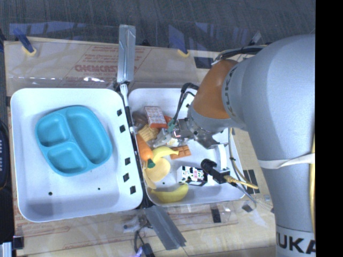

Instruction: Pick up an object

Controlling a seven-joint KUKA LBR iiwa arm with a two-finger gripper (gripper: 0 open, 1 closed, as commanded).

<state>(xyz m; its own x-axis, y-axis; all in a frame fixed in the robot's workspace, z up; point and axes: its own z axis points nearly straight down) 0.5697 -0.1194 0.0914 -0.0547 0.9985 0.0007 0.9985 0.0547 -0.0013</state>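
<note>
Gripper point(172, 134) was lowered among clutter in the right bin point(236, 194); finger state indeterminate. Banana point(170, 194) lay below it.

The arm point(284, 143) carries large dark letters "UKA" low on its grey casing, cut off by the picture's lower edge. Behind the left bin point(21, 143), a clear sheet point(80, 58) on the bench bears reddish printed lettering that appears to begin "CHEMCAS", with smaller lines above it too faint to read. Print on the small packets in the right bin point(161, 98) is too small to make out.
</note>
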